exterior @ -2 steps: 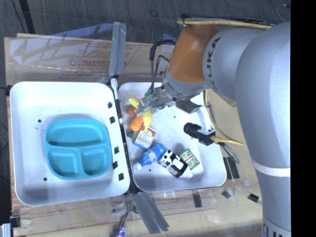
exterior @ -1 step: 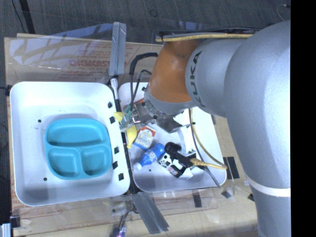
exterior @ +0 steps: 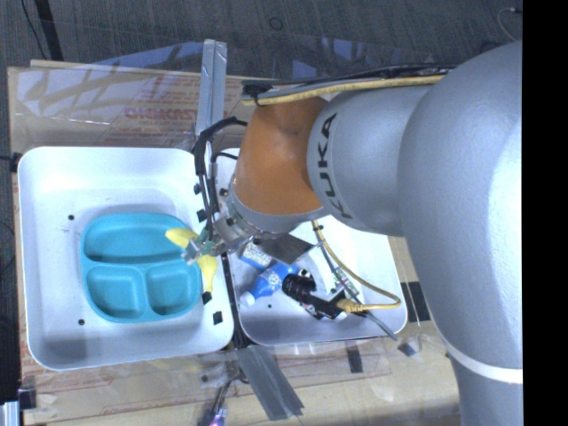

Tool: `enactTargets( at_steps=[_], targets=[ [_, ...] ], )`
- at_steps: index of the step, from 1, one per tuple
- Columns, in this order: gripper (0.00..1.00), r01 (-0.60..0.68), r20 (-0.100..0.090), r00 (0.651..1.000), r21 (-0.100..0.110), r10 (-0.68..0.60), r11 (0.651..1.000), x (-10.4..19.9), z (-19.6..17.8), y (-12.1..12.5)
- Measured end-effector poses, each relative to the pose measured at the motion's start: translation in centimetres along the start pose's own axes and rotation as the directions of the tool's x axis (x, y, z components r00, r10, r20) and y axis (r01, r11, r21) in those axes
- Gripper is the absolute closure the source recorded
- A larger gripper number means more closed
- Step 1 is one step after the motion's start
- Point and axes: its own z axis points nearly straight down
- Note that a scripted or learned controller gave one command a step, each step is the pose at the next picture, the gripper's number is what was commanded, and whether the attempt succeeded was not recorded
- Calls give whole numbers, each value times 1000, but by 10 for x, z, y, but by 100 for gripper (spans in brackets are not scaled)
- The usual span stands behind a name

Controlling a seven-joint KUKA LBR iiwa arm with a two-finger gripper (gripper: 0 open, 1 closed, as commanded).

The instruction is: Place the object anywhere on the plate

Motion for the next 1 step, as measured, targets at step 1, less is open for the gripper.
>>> enactTargets(
  at_steps=[1],
  targets=[
    [0, -1, 0, 1000, 0, 1, 1000, -1, 0, 0]
  ],
)
